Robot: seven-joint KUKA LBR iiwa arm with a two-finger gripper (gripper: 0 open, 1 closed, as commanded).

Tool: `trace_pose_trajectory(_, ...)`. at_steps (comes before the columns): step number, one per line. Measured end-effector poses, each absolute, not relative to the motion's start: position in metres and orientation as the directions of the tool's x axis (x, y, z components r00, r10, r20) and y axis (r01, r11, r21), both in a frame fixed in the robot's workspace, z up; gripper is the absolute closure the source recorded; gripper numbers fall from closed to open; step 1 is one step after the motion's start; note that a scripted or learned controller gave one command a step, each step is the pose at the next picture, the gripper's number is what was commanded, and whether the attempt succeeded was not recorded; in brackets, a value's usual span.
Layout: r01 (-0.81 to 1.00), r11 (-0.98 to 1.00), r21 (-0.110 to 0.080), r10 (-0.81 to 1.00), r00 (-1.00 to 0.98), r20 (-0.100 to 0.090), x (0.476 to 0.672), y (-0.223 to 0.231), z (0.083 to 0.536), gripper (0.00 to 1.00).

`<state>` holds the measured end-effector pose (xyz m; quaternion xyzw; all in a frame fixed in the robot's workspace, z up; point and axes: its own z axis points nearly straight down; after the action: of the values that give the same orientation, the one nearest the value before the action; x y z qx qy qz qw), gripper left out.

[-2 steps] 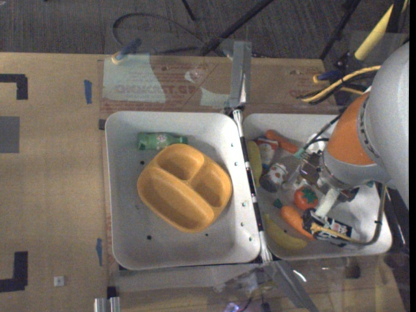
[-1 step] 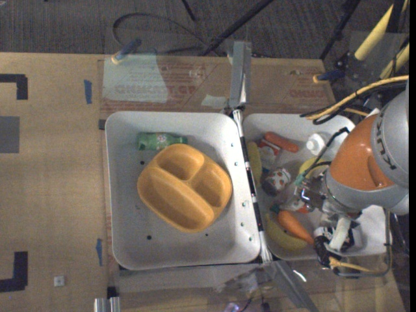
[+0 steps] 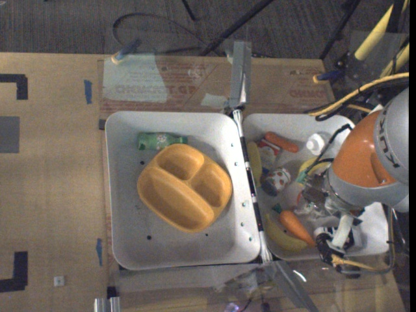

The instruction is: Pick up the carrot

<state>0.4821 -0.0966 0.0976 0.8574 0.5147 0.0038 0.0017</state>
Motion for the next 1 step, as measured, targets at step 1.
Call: trace_pose_trajectory(1,0.882,-0.471,0.006,0.882,0.471,0.004,0.482,-0.097,0.1066,1.0)
